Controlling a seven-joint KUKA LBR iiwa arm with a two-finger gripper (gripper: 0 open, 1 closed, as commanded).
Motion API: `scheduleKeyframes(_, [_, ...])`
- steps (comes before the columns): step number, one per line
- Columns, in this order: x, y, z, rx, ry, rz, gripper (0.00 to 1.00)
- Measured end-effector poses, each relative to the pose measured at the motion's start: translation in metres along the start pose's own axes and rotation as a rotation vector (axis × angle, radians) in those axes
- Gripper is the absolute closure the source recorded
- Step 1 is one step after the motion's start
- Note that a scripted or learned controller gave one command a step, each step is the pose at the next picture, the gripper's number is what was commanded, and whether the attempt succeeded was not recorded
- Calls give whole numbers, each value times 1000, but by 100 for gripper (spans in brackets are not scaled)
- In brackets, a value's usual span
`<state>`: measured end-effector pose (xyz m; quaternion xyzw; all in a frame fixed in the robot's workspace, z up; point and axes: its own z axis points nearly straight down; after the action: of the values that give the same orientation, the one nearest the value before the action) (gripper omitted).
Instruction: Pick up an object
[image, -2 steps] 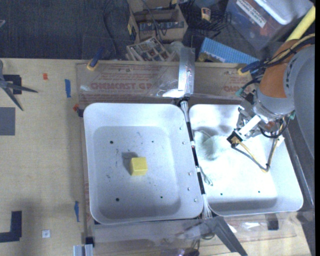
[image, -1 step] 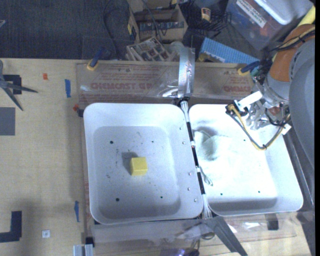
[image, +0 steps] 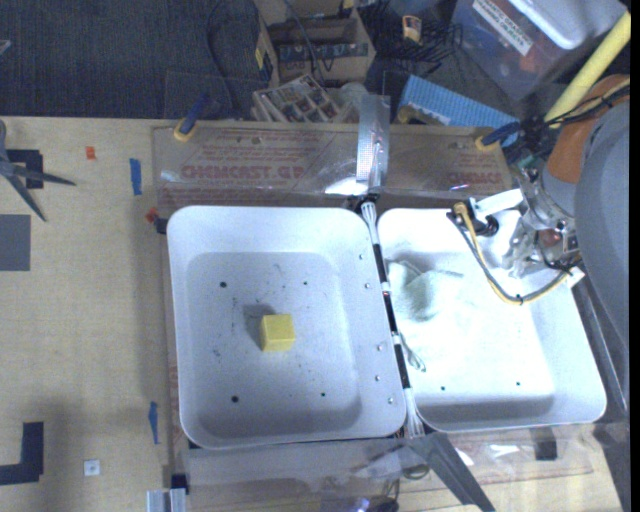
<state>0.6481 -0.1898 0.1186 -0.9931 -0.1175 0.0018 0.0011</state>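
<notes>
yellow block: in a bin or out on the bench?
In. The yellow block lies on the floor of the left bin, near its middle, apart from the tool over the right bin.

A robotics lab or workshop: a wooden counter carries two white bins, with tangled cables, crates and what may be a blue foam pad behind.

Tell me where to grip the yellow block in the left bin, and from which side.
Grip the yellow block across two opposite flat side faces, coming straight down from above. It sits alone on the left bin floor with its top face showing and room on all sides. The tool is over the right bin.
</notes>
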Motion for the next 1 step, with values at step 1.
scheduleKeyframes(1, [-14, -61, 31, -4, 7, 31, 100])
